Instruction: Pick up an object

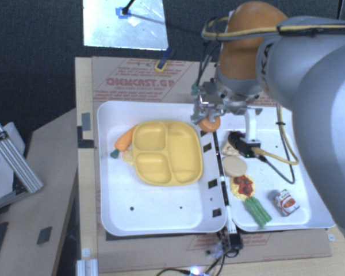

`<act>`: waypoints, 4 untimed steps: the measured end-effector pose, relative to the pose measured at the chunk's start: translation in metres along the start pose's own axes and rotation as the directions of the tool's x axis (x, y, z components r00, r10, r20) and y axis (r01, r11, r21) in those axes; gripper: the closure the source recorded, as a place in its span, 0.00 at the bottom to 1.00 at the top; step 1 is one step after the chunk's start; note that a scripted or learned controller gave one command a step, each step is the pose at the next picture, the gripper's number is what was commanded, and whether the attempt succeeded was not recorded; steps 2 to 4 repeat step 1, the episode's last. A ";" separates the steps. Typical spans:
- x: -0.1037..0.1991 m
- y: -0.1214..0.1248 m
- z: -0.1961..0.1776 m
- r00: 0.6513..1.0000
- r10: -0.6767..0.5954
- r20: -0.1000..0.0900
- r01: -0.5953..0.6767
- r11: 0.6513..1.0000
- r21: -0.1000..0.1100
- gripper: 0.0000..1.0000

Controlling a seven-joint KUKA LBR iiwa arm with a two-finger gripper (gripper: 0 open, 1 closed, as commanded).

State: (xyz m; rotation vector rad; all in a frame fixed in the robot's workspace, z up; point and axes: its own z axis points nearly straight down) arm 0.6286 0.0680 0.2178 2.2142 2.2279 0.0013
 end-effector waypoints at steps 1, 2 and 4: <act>0.002 0.011 -0.017 1.000 0.001 -0.001 -0.001 1.000 -0.002 1.00; 0.002 0.011 -0.017 1.000 0.001 -0.001 -0.001 1.000 -0.002 1.00; 0.002 0.011 -0.017 1.000 0.001 -0.001 -0.001 1.000 -0.002 1.00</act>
